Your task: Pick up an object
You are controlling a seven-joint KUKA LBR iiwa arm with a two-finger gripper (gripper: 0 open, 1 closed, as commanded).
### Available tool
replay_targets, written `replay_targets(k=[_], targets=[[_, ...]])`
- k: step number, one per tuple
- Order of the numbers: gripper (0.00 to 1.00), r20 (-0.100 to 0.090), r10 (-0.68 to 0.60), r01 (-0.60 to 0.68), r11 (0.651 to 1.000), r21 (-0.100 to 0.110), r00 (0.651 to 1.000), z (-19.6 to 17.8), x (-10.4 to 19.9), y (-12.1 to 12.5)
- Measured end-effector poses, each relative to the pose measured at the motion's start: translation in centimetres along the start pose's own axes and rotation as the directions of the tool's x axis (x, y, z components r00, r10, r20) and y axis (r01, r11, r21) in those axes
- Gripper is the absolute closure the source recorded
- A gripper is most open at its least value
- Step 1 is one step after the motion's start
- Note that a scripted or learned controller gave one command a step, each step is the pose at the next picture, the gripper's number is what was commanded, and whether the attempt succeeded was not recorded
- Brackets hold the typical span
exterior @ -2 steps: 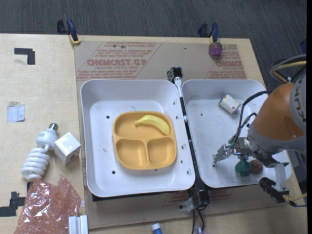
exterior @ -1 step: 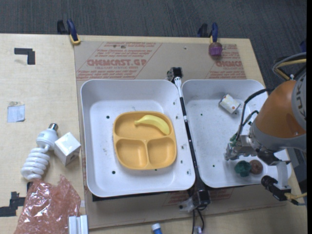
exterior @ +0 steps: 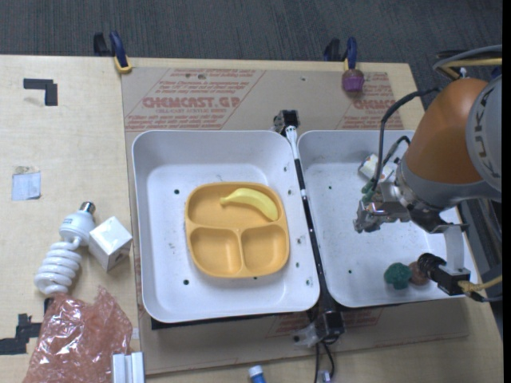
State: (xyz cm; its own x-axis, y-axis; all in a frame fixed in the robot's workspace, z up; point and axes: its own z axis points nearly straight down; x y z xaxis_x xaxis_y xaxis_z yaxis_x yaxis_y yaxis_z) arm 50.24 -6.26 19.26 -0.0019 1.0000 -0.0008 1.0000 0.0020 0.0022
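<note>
While the arm (exterior: 459, 146) reaches in from the right w/ its orange band over the right bin (exterior: 335, 214), the end effector (exterior: 369, 218) hangs above that bin's floor near its middle — whether it's spread or pressed together can't be told from this angle, and nothing is visible in its grip. In the right bin's lower right corner sits a small dark-green object (exterior: 397, 274), just beside a brownish item (exterior: 420, 271) that touches or nearly touches it; both lie well apart from the end effector. A small white piece (exterior: 368, 166) lies near the bin's upper area, partly under the arm's cables. The left bin (exterior: 160, 214) holds a yellow divided plate (exterior: 237, 250) approx. in its center, w/ a banana (exterior: 251, 200) lying in the plate's large upper compartment. Outside the bins, on the tabletop (exterior: 64, 150) at left: a spiral light bulb (exterior: 62, 258), a white cube (exterior: 110, 242) just beside it, and crinkled pinkish plastic wrap (exterior: 76, 341) below — a purple knob (exterior: 353, 80) sits on the board behind the right bin.
</note>
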Motion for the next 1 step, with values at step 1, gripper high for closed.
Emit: replay_targets(k=[1], targets=[[1.0,0.001,0.001,-0.001,1.0,0.001,1.0,0.98,-7.33,-0.26]])
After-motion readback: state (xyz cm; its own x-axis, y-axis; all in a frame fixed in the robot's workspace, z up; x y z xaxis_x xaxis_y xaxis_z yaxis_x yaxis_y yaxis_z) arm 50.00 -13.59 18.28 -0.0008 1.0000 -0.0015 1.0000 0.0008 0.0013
